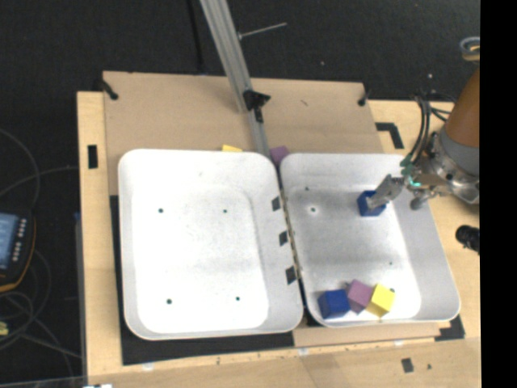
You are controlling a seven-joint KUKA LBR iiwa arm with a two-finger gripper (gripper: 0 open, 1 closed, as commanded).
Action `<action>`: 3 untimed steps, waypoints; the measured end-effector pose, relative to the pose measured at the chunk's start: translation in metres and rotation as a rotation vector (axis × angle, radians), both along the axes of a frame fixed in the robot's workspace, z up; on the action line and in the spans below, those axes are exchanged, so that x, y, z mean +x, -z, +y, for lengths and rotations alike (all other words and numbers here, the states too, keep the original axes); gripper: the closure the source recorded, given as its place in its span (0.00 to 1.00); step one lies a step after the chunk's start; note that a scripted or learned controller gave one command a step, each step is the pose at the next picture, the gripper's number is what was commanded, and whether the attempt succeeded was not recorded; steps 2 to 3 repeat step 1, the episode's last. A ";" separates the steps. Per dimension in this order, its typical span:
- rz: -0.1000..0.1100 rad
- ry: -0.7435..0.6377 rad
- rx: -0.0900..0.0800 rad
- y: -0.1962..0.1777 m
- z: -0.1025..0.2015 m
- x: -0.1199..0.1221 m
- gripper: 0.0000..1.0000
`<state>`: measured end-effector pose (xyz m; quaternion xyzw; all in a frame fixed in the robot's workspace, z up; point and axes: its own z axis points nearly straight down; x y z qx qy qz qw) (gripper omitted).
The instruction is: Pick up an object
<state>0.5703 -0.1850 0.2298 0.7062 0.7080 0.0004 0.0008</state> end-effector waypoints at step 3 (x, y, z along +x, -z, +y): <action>0.001 -0.001 -0.002 0.136 -0.010 0.070 0.00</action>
